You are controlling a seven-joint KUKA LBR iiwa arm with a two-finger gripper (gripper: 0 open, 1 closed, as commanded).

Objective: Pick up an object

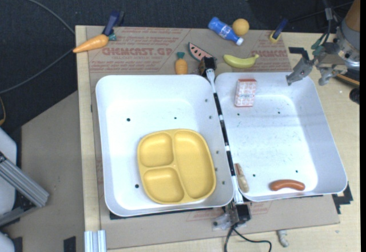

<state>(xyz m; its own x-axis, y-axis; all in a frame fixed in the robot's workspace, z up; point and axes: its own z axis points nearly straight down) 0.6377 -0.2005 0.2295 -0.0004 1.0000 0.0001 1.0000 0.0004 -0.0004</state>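
Approach: while hovering at the right bin's (pixel 320 131) far corner, the claw (pixel 311 67) is standing open, gripping nothing.
Advice: descending squarely over the box (pixel 245 92) (nearest target) seems wisest.

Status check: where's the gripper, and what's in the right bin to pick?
Gripper open, over right bin's top right corner, holding nothing. Small box and sausage in that bin. Nothing blocking.
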